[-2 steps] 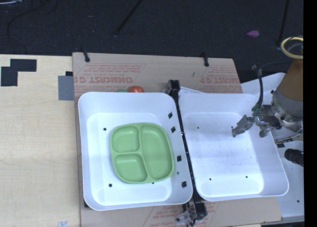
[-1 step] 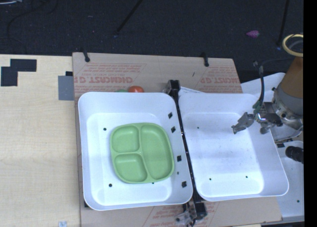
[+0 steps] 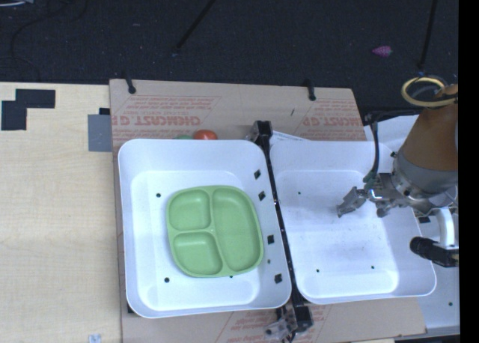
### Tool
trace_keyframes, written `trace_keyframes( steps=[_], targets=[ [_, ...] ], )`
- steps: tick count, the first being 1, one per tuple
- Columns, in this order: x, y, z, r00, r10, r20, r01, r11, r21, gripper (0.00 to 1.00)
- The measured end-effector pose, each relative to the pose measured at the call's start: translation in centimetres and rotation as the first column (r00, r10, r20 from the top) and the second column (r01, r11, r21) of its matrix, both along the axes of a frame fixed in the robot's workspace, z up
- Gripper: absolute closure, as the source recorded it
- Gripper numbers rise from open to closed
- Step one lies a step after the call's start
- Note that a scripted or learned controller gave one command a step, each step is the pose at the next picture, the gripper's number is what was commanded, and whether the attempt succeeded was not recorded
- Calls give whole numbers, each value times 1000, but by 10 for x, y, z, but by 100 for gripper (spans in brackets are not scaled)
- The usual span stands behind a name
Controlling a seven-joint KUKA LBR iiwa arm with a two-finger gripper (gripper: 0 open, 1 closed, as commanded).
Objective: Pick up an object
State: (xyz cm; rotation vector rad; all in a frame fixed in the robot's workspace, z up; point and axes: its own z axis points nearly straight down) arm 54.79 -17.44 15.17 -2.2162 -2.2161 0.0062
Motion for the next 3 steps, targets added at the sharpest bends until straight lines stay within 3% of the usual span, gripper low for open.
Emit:
trace_keyframes(
  steps=[1,2,3],
  targets=[
    [-5,8,-61,1000,0,0,0,1000,0,0],
    [-6,8,-65,1000,-4,4,4,1000,-1,0],
    [-5,7,-53,1000,-8,4,8,1000,-1,100]
  ],
)
